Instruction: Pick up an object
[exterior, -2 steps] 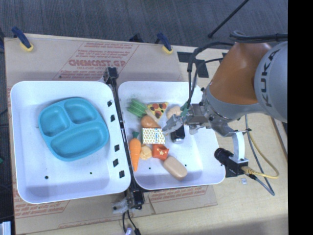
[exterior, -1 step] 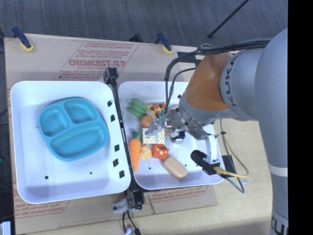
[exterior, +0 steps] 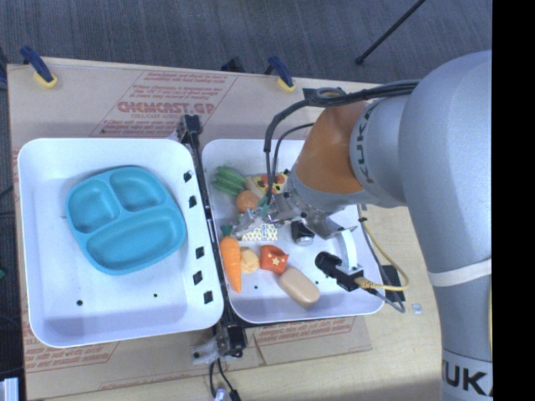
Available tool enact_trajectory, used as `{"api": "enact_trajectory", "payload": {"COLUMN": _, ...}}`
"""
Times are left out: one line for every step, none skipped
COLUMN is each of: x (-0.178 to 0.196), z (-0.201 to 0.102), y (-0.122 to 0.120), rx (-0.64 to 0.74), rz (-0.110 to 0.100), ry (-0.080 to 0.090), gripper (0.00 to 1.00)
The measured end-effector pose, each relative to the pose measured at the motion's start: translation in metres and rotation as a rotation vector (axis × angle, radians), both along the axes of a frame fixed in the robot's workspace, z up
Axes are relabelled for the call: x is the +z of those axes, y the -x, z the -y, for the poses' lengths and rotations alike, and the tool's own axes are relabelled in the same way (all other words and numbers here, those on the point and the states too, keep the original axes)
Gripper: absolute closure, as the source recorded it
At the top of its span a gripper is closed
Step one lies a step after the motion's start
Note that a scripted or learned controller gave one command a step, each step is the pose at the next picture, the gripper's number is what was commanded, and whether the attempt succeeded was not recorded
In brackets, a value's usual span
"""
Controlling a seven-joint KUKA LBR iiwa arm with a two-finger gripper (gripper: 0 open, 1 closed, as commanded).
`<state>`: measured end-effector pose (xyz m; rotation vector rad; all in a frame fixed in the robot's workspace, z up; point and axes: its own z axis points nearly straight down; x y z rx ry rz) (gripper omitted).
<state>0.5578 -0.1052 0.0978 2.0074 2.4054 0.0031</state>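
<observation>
My gripper (exterior: 256,224) is low inside the right bin (exterior: 351,303), among the toy foods near its left side. Just below it lie an orange carrot (exterior: 230,262), a small yellow piece (exterior: 249,261) and a red piece (exterior: 273,259). A beige oval piece (exterior: 299,288) rests nearer the front wall. Behind the gripper sit a green vegetable (exterior: 227,180) and a round orange piece (exterior: 247,200). The wrist hides whatever lies directly under it.
The left bin (exterior: 50,307) holds a blue divided plate (exterior: 125,218). A black divider (exterior: 201,224) runs between the bins. The grey arm with its orange band (exterior: 334,153) covers the right bin's back right part, and a black cable connector (exterior: 334,268) hangs over its floor.
</observation>
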Motion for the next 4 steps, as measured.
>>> {"api": "enact_trajectory", "payload": {"x": 0.009, "z": -0.002, "y": 0.000, "rx": 0.007, "rz": -0.003, "ry": -0.004, "gripper": 1.00}}
{"api": "enact_trajectory", "payload": {"x": 0.094, "z": -0.019, "y": 0.060, "rx": 0.148, "rz": -0.011, "ry": -0.004, "gripper": 1.00}}
{"api": "enact_trajectory", "payload": {"x": 0.094, "z": -0.019, "y": 0.060, "rx": 0.148, "rz": -0.011, "ry": -0.004, "gripper": 0.00}}
{"api": "enact_trajectory", "payload": {"x": -0.002, "z": -0.007, "y": -0.004, "rx": 0.109, "rz": 0.000, "ry": -0.001, "gripper": 0.00}}
